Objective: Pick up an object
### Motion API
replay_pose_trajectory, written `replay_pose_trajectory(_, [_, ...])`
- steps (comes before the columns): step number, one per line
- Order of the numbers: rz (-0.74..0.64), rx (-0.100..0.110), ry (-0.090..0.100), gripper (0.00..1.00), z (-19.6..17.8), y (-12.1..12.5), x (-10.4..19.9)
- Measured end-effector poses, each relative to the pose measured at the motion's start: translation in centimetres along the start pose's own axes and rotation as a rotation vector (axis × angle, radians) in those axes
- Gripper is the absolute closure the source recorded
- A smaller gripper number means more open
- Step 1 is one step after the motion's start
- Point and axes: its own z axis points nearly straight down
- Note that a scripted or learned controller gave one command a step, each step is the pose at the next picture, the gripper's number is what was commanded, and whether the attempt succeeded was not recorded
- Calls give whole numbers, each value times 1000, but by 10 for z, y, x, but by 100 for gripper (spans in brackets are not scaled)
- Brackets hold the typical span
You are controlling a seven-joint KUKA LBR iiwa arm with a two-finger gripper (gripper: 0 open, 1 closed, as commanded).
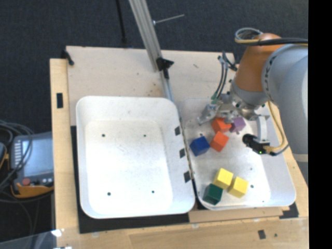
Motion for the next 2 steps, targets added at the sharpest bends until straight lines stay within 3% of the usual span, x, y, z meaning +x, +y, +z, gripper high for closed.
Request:
replay_pose_trajectory(1, [2, -6, -3, 100, -10, 2, -2])
replay_pose_trajectory(2, [3, 20, 6, 100, -56, 0, -6])
